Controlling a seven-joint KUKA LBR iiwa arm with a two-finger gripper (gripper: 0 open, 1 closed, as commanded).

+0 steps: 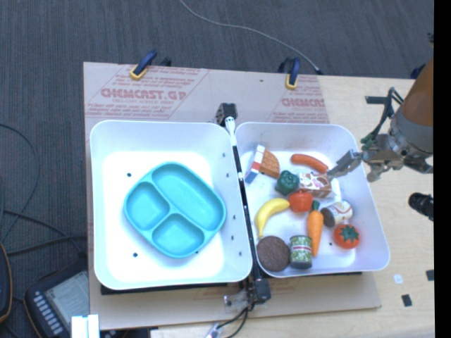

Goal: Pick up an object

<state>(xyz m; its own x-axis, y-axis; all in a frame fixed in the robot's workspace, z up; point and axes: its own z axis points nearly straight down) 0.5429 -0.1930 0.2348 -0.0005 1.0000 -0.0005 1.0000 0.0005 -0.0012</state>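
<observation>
Start at the left: the left bin [99, 189] holds a turquoise three-compartment plate [175, 210], lying well apart from everything you care about. Two blue-and-yellow clamps [143, 63] pin the cardboard sheet [211, 94] at its far edge, toward 12 o'clock.

Move across the divider into the right bin [366, 255], where the toy food is crowded together. At its 10 o'clock corner you see a slice of bread [268, 163] with a small white-and-blue piece just beside it. Below that, a banana [269, 213] curves toward 7 o'clock, and a brown cookie [273, 253] lies at 6 o'clock next to a small green can [301, 251]. A green pepper [286, 182] sits in the middle, touching a red tomato-like piece [301, 201]. A sausage [309, 162] lies at 12 o'clock. A carrot [315, 232] points toward 6 o'clock, with a baseball [340, 210] and a red tomato [346, 236] toward 4 o'clock.

The gripper [343, 165] reaches in from 3 o'clock, over the bin's upper right part. Nothing shows between its fingers; whether they stand apart or together you cannot tell from here. A brown-and-white wrapped piece [315, 183] lies just beside the fingertips, toward 8 o'clock from them; the sausage is near, at 9 o'clock. The baseball lies at the gripper's 6 o'clock.
</observation>
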